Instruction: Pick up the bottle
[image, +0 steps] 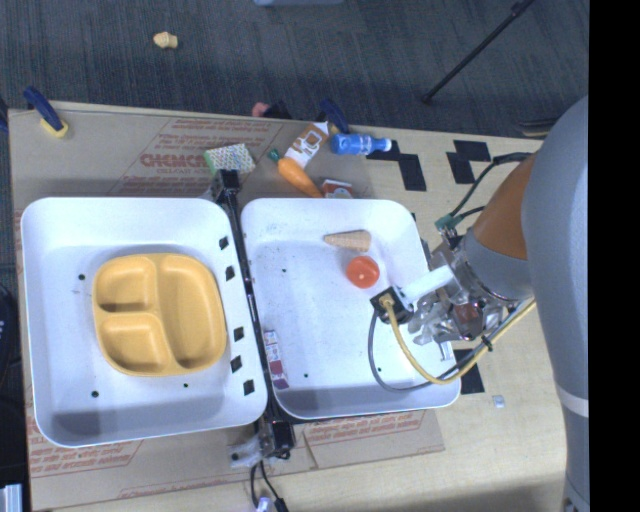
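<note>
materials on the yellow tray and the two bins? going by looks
Yellow divided tray: looks like moulded plastic, matte, going by its uniform colour, soft rounded compartment edges and lack of sharp glare. Left bin and right bin: probably thin white plastic, slightly glossy, with rounded corners and faint sheen on the walls. Metal can't be excluded.

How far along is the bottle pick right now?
Nothing looks done yet. The bottle lies on the cardboard beyond the right bin, outside both bins and untouched. The gripper sits over the right bin's near-right rim, well away from the bottle; I can't make out anything in it. Left: travel up to the bottle, grasp it and lift.
</note>
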